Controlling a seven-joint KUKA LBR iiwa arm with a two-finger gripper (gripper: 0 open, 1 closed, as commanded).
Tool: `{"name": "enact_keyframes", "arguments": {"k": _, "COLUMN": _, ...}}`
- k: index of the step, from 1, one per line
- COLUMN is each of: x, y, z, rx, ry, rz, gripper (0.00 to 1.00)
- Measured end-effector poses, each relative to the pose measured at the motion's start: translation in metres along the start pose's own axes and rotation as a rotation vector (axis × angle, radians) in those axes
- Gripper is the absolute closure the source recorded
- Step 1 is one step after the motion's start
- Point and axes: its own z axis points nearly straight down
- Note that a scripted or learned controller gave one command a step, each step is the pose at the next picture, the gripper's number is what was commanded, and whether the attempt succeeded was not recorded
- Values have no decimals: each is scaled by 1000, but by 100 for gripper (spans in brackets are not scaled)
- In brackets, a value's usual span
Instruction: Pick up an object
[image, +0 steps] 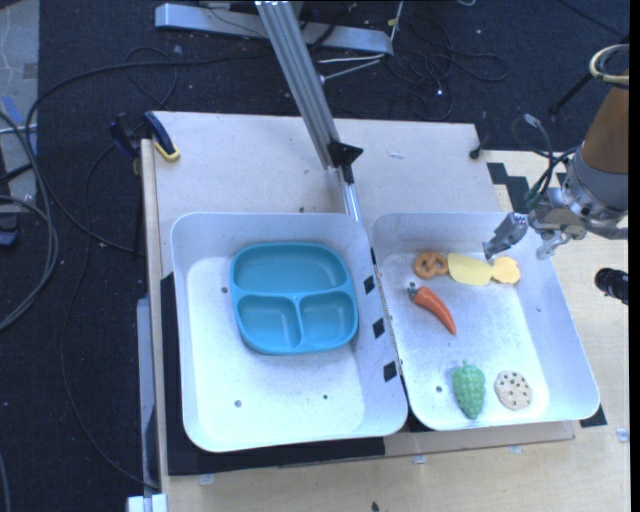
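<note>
Gripper (528, 236) hangs over the right bin (560, 330); fingers apart, nothing between them; yellow toy (470, 269) lies just beneath, touching the pretzel (431, 264); risk: closing catches both, or the slick toy slips out.

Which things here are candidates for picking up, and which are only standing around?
Candidates, all in the right bin:
pretzel, yellow piece, carrot, green piece, cookie; gripper is nearby.

Standing around:
blue tray in the left bin.
</note>
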Motion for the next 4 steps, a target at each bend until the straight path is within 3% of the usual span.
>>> {"name": "enact_keyframes", "arguments": {"k": 2, "x": -2, "y": -11, "z": 115, "rx": 1, "ry": 1, "rz": 0, "gripper": 0}}
{"name": "enact_keyframes", "arguments": {"k": 3, "x": -2, "y": -9, "z": 101, "rx": -5, "ry": -1, "rz": -1, "gripper": 100}}
{"name": "enact_keyframes", "arguments": {"k": 4, "x": 6, "y": -2, "z": 48, "rx": -8, "ry": -1, "rz": -4, "gripper": 100}}
